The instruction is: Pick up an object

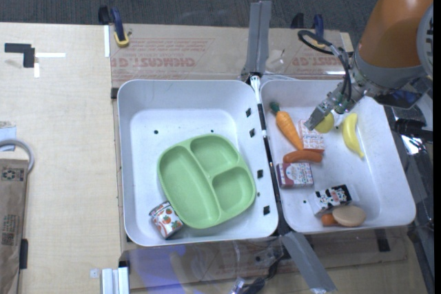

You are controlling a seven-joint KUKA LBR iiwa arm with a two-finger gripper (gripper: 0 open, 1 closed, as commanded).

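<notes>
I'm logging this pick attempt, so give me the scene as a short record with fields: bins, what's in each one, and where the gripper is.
left bin: green divided plate, small printed carton at its lower left
right bin: carrot, banana, sausage, two small cartons, black-and-white carton, tan round item
gripper: low in the right bin, over a yellow object beside the banana
grasp: cannot tell
</notes>
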